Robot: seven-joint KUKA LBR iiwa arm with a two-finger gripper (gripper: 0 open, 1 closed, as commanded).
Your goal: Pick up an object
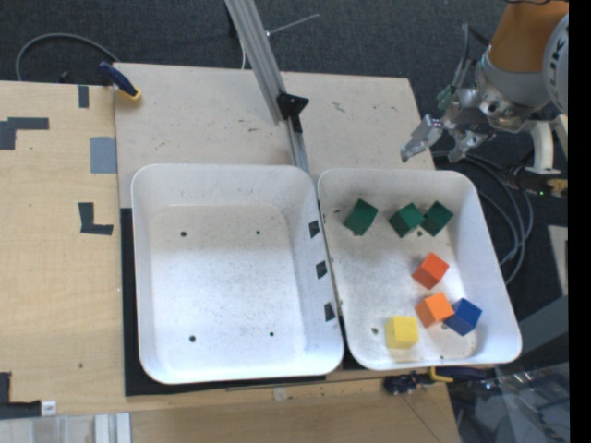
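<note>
The right bin holds several small cubes. Three green cubes lie along its far side: one alone and two touching each other. An orange cube sits mid-right. Near the front, another orange cube touches a blue cube, with a yellow cube to their left. My gripper hangs above the bin's far rim, beyond the green cubes. It is open, with nothing between its fingers.
The left bin stands beside the right one. A slanted metal rail runs down to the gap between the bins. Cables lie to the right of the bench.
</note>
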